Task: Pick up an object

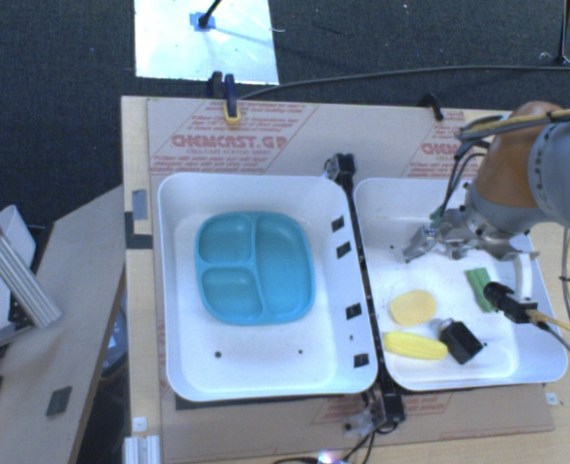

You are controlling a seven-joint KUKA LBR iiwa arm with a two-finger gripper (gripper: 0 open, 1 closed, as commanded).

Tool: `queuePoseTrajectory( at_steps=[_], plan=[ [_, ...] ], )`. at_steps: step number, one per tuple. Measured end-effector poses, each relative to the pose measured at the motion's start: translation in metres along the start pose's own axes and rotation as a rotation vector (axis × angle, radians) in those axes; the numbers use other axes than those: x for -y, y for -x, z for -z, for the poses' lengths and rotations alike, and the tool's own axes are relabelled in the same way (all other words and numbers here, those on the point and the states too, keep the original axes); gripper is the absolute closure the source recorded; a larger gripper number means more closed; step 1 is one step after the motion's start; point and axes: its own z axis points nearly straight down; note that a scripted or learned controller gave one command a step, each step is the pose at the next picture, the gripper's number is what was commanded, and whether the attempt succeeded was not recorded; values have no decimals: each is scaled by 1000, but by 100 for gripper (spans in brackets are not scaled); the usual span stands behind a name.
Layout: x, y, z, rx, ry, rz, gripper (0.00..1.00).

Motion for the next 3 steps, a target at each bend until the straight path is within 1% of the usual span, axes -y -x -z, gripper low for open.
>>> queuePoseTrajectory(
  at_steps=[1, 2, 3],
  plan=[
    [-1, 0, 11, 0, 3, 0, 100],
    [1, 5, 75, 1, 7, -2, 100],
    [3, -2, 123, 0, 5, 1, 100]
  ],
)
